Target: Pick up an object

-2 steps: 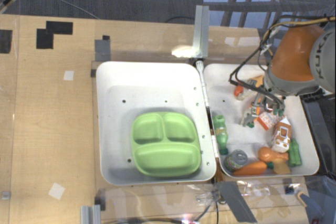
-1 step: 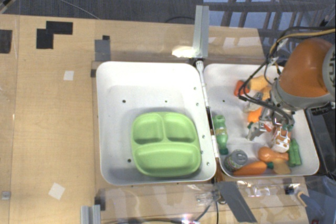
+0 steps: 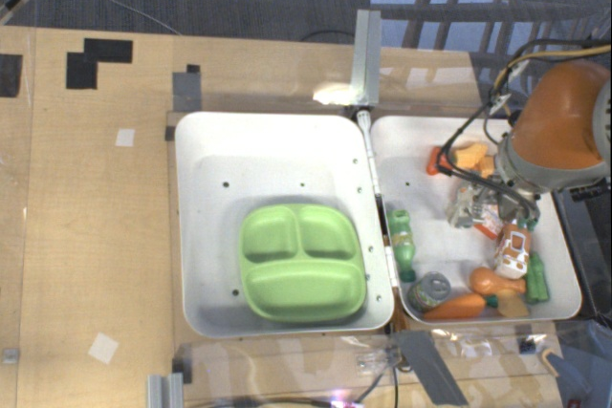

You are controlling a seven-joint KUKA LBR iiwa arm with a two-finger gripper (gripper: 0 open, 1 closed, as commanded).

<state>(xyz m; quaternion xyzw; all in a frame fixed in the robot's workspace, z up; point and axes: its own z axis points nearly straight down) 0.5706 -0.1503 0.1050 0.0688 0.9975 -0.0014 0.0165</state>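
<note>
The arm comes in from the right over the right bin [image 3: 421, 148], its orange band above the wrist. My gripper [image 3: 475, 206] hangs low in the middle of that bin, beside a white and orange carton [image 3: 513, 250] and just below a yellow and orange toy [image 3: 467, 157]. A green bottle [image 3: 400, 242] lies along the bin's left wall. At the front lie a small tin can [image 3: 432, 288], an orange carrot [image 3: 457, 307], an orange fruit [image 3: 486, 280] and a dark green piece [image 3: 536, 280]. The wrist hides what lies under the gripper.
The left bin [image 3: 210, 158] holds a light green divided plate [image 3: 302, 261] in its front half. A metal post [image 3: 367, 57] stands behind the seam between the bins. Wooden bench top [image 3: 86, 234] stretches to the left.
</note>
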